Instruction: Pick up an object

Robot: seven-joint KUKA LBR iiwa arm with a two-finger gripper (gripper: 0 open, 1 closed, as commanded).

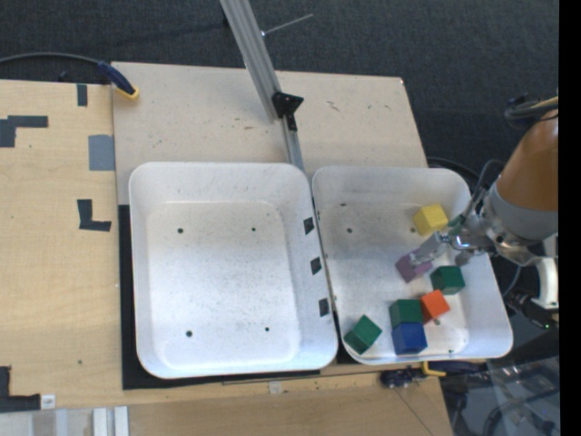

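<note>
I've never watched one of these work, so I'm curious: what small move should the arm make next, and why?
Probably a short drop straight down onto the purple block. The pincer sits in the right bin just beside that block, with the yellow block close above it in the view. I can't see anything between its fingers, so nothing looks picked up yet.

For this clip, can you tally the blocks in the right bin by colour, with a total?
Yellow: 1
Purple: 1, lying by the hand
Green: 3
Orange: 1
Blue: 1
Total: 7 blocks, all in the right bin.
</note>
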